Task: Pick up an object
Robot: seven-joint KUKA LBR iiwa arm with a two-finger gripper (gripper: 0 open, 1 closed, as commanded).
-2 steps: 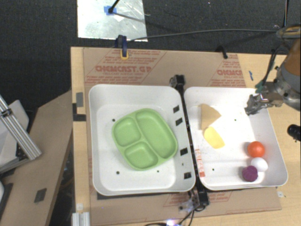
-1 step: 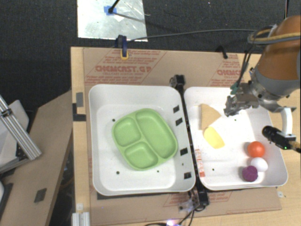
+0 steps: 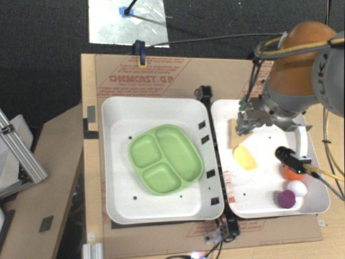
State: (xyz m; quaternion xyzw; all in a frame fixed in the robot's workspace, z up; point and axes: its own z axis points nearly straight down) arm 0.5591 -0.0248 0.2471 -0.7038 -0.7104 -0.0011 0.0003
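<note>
Camera view: I look down at a slant on both white bins; my arm (image 3: 302,63) reaches in from the right over the right bin (image 3: 323,201).
Claw: the gripper (image 3: 245,124) hangs low at the back left of the right bin, near the divider. I cannot tell how it stands from here, and I see nothing held in it.
Nearest target: a yellow block (image 3: 245,157) lies on the bin floor just in front of the gripper, apart from it.
Beside the gripper: a tan flat piece (image 3: 232,135) sits along the bin's left wall.
Other candidates: an orange object (image 3: 294,171) under a black part, a white ball (image 3: 297,188) and a purple ball (image 3: 286,199) cluster at the front right corner.
Left bin (image 3: 116,112): it holds a green divided tray (image 3: 165,158), well apart from my claw.
Step in hand, as I judge it: lining up on the yellow block.
How I'd do it well: shift toward the front, centre over the block, straddle its narrower side, descend to the floor before closing.
Risk: the wall and tan piece crowd the left side, so I'd stay clear of them.
</note>
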